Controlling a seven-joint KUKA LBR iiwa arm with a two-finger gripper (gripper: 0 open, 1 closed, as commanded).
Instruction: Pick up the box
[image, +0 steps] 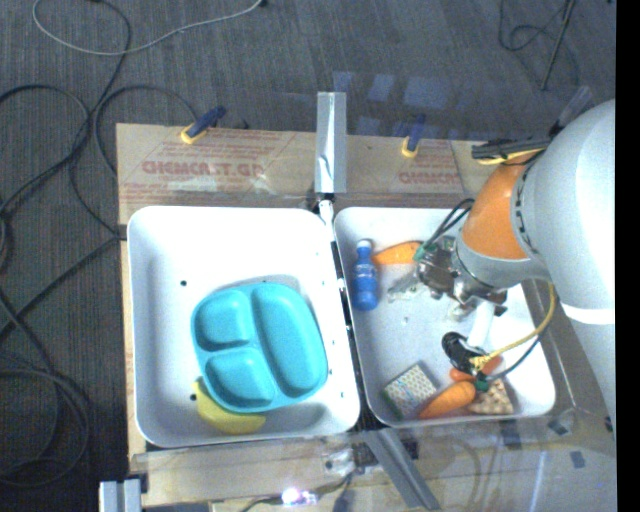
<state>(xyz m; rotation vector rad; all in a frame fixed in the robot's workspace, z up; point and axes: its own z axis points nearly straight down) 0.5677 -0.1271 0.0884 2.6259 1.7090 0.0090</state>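
Gripper (435, 272) hangs in the far part of the right bin (400, 330), near a carrot (398, 253) and a blue bottle (363, 275); whether it is clenched or released cannot be told. The box (410, 384), small and speckled grey, lies at the bin's near edge, apart from the gripper, just beside a second carrot (447, 398). The left bin (160, 260) holds a blue tray (260, 345).

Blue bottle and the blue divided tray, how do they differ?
The blue bottle is slim; the divided tray is broad and flat. The bottle is darker blue, the tray turquoise. The bottle lies in the right bin, the tray in the left bin. Both are blue.
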